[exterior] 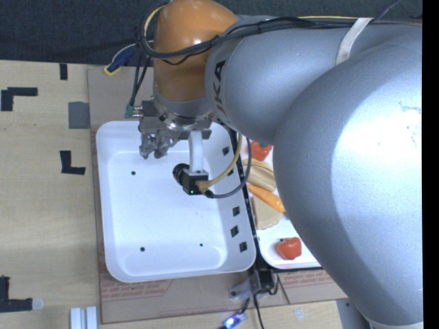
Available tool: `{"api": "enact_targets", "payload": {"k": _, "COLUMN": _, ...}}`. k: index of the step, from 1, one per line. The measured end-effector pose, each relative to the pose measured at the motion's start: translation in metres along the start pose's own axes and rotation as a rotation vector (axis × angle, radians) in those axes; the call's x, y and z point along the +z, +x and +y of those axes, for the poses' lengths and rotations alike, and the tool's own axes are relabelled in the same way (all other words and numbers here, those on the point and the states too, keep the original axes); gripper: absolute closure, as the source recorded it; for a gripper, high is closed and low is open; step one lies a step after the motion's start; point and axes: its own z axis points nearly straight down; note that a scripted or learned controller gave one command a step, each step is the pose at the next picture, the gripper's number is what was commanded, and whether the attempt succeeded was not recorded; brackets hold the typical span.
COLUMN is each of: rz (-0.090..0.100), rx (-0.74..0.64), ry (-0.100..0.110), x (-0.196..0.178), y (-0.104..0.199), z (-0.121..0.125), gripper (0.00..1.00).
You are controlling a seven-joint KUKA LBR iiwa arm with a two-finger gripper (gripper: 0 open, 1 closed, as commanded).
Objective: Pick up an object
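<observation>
Overhead, one arm (pixel 302 108) spans two bins (pixel 110 204); one red object (pixel 289 248).

You had a tan wooden bench (pixel 41 204) marked with black tape shapes. Directly on it sat a cardboard sheet (pixel 137 290), which bore the left white bin (pixel 113 252) and, touching its right side, the right white bin (pixel 298 260).

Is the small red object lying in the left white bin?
No, the small red object lies in the right white bin, beside the arm.
</observation>
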Motion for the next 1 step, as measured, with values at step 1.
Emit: {"api": "enact_targets", "payload": {"k": 1, "rz": 0.009, "rx": 0.005, "ry": -0.032, "x": -0.2169, "y": 0.008, "z": 0.0046, "gripper": 1.0}}
